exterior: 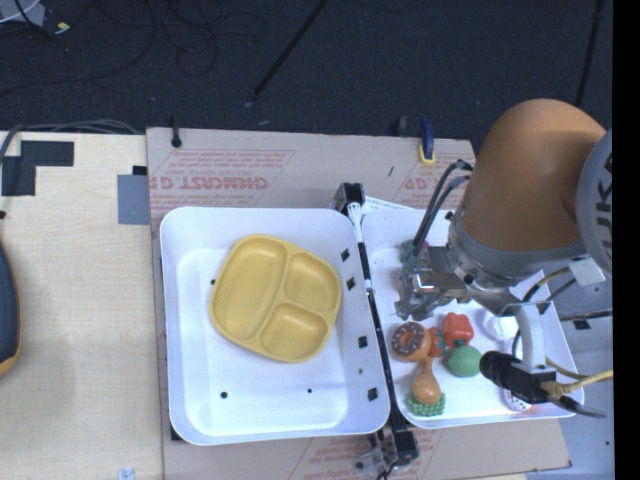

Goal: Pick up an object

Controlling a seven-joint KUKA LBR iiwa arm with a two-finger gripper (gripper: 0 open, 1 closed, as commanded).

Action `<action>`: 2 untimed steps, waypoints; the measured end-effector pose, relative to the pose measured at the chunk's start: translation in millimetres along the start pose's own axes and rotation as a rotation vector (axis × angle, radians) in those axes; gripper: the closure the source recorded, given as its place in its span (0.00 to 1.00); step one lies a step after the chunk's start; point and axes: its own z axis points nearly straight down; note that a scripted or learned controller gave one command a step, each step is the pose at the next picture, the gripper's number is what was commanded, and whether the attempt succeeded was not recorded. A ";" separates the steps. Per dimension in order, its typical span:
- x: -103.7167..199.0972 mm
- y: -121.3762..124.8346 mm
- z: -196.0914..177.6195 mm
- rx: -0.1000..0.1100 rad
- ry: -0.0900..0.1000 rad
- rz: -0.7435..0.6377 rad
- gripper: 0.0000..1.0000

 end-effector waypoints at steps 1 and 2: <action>55.7 4.3 6.4 -0.012 0.001 -0.001 1.00; 24.0 -10.4 -103.5 -0.027 0.000 0.006 1.00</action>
